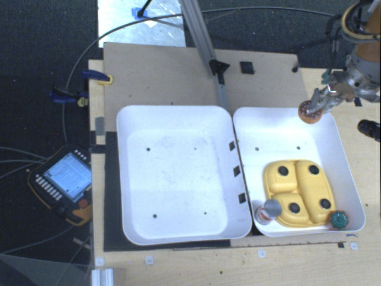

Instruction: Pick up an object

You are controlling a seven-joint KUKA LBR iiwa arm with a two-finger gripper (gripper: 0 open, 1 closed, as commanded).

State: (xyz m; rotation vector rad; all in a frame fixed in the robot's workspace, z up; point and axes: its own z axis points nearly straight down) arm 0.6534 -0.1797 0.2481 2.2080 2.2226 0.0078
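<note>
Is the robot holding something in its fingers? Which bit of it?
Yes, the gripper seems to hold a small round brownish object by its top, above the right bin's far rim.

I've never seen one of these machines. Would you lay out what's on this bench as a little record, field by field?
Arm: grey, orange band, entering from the right
Gripper: above the right bin's far rim, a small round brown object at its tip
Right bin: yellow four-lobed block, small grey piece, small teal piece
Left bin: white, beside the right bin
Off the bench, left: handheld screen unit
</note>
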